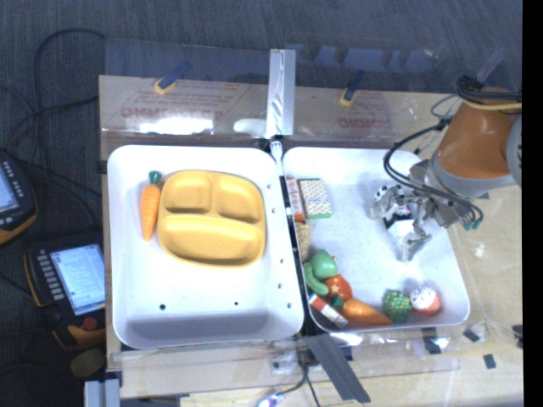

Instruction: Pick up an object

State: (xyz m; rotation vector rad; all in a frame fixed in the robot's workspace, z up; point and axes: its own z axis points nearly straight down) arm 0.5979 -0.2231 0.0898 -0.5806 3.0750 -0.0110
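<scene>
Grey gripper (405, 225): over right bin (356, 164), 3 o'clock side.
Jaw state: cannot tell.
Toys: bin's 6 o'clock edge, apart from gripper.

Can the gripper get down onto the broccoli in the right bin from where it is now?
Probably yes. The gripper hangs above bare floor of the right bin, and the broccoli lies just nearer the front wall with nothing over it. The red-and-white toy touching its side and the wall behind could crowd a grasp.
</scene>
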